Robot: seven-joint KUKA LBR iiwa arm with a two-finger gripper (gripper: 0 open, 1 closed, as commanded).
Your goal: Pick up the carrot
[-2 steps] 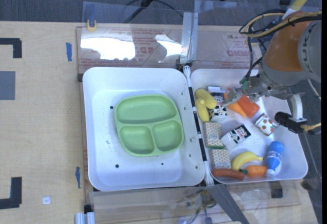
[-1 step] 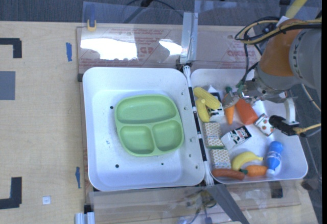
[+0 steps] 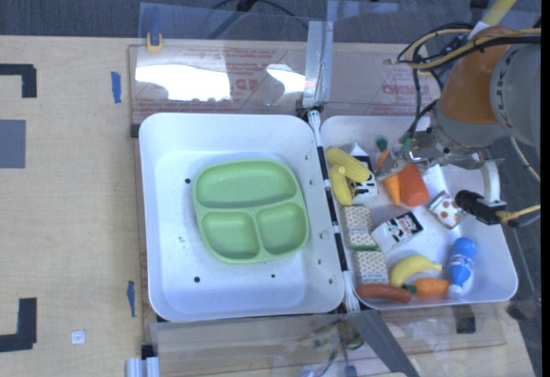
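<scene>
Carrot [image 3: 428,286] lies near front; arm [image 3: 490,92] angled above right bin [image 3: 507,281].

Red print on the clear back panels [image 3: 228,66], too blurred to read

— Where was the arm [image 3: 503,96] at that moment?

— It came in from the right side, toward the far right of the scene. The grey body was large in the upper right corner, with the orange band [image 3: 468,88] just above the wrist facing left.

— And the wrist?

— It pointed downward and slightly left, below the orange band. Dark and yellow cables looped over the top of the arm on its far side.

— What about the end effector [image 3: 411,162]?

— It hung beneath the wrist, low on the right half of the scene. Its tip was too tangled with the wrist hardware to read its state.
</scene>
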